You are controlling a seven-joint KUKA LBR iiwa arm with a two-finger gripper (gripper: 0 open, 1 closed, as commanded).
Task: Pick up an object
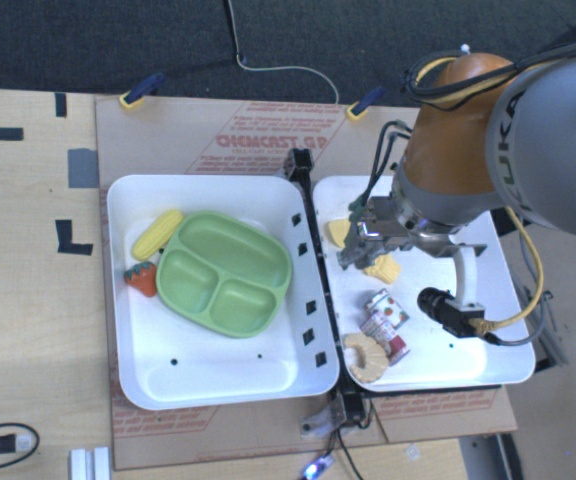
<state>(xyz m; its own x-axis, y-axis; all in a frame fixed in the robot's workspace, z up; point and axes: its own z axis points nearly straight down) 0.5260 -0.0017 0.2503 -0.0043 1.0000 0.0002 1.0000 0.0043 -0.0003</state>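
Note:
My gripper (366, 251) hangs low over the back left part of the right bin (488, 368), beneath the grey arm and its orange band. Right beside it lie two yellow pieces, one (339, 232) to its upper left and one (383, 268) at its lower right. Whether either piece is touched is hidden by the wrist. A red and white can (386, 323) lies in the bin's front middle, and a tan bagel-like ring (366, 358) rests at the front left corner.
The left bin (208, 383) holds a green divided plate (224, 272), a yellow corn cob (157, 233) and a red strawberry-like toy (142, 278). A black divider with clips (310, 268) separates the bins. A black cable fitting with a yellow wire (450, 313) hangs over the right bin.

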